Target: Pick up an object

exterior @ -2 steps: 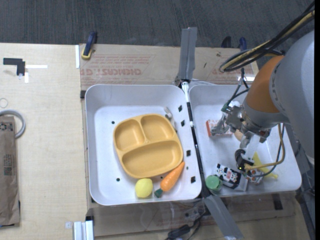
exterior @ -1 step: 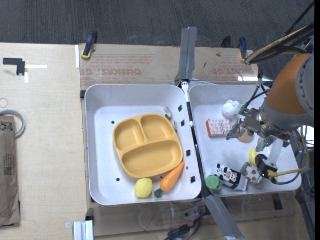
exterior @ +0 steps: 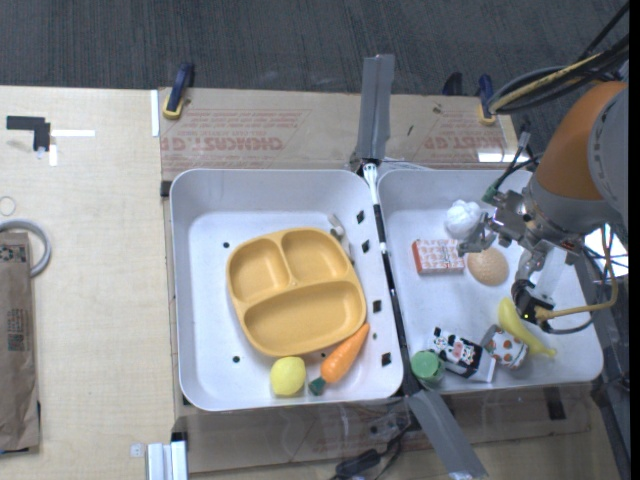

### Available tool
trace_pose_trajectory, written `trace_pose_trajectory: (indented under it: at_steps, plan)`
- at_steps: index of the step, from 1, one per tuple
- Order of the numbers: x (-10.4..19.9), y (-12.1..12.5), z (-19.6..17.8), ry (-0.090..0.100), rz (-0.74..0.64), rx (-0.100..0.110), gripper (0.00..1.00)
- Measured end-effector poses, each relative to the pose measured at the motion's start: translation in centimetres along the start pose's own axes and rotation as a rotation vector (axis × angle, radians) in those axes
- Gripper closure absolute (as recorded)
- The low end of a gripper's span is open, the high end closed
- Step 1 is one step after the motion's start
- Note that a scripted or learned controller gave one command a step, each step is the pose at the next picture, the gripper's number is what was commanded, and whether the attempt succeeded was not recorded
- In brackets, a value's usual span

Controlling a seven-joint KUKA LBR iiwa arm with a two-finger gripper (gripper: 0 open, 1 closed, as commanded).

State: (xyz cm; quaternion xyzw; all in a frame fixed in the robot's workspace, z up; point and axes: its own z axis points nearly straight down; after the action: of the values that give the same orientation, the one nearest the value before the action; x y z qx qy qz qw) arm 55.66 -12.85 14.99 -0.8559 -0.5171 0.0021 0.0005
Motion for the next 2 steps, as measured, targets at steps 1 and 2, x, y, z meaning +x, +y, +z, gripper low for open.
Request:
trace_pose_trajectory:
  at_steps: [1, 2]
  plan:
    - [2.3, 4.4, 4.9, 0.006, 0.128, -0.016, 0.0]
    - [2.1, 4.5, 3.9, 0.0, 0.126, -0.02, 1.0]
